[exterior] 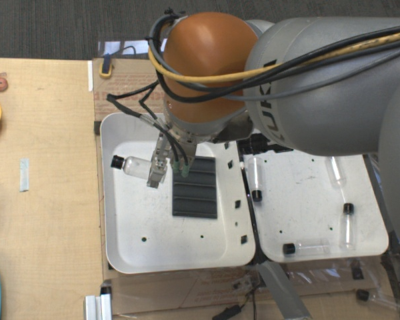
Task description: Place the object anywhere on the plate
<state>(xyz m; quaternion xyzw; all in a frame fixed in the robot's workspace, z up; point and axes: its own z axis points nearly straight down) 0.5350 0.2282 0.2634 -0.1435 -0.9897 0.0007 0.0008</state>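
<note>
Seen from above, a grey arm with an orange band reaches in from the right over the left white bin (120,245), where a dark ribbed plate (195,192) lies flat near the frame's centre. The task looks unfinished: a small clear vial with a black cap (130,165) lies on the bin floor just left of the plate, not on it. The gripper (161,167) hangs at the vial's right end, seemingly touching it, but whether its fingers are spread or pinching it cannot be told.
</note>
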